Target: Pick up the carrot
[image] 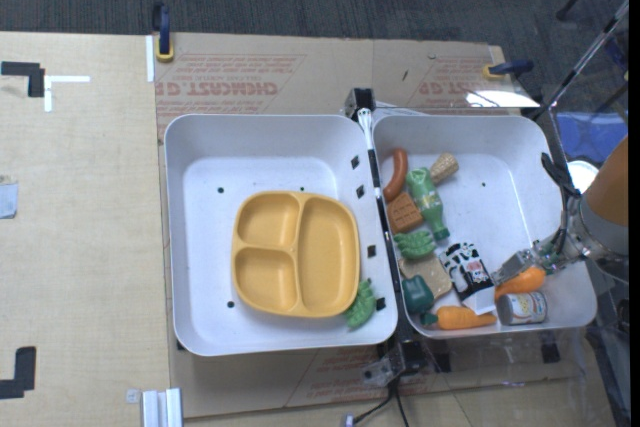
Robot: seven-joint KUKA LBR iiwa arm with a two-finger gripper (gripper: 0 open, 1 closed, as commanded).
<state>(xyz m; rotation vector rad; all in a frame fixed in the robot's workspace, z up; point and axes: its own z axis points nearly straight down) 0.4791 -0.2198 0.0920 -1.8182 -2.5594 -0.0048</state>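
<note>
At the near edge of the right bin (500,145), the carrot (462,318) lies flat.
A can (522,308) lies just right of it, a cow-print carton (466,269) just beyond. The gripper (527,267) sits low by the can over an orange piece (522,279); how its grip stands cannot be told. A yellow plate (296,253) fills the left bin (200,215).

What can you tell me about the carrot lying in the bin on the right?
The carrot is a small orange toy, plastic by its look, with a smooth rounded body. It lies on its side, roughly along the near wall of the right bin, near the bottom corner. A dark green item sits against its left end, and a black-and-white carton lies just above it. The gripper is off to its right, apart from it.
</note>
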